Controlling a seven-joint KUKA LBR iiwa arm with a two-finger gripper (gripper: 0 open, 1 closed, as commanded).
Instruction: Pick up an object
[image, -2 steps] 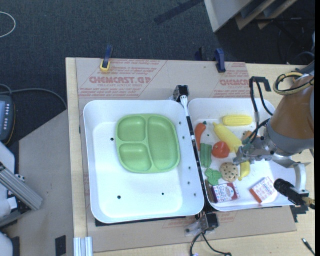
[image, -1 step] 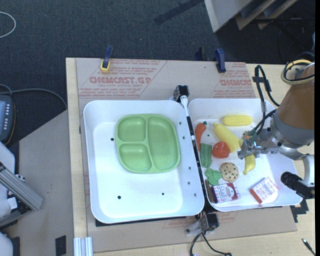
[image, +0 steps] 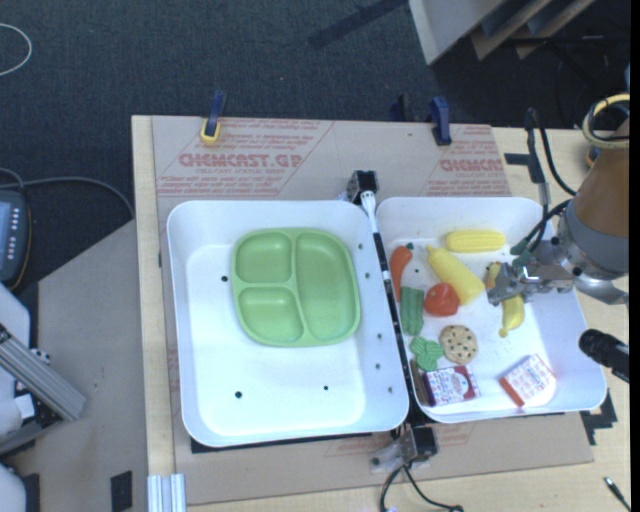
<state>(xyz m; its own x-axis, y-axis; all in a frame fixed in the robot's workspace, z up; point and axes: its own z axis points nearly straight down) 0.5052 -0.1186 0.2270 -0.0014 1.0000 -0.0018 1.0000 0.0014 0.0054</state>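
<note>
Claw low in right bin, frame's right.
Finger state: cannot tell. Banana just below it; green tray in left bin.

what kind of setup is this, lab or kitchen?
Likely a robotics lab bench: two shallow white bins clamped on a board, plastic toy food such as a yellow corn cob, loose cables on dark carpet.
</note>
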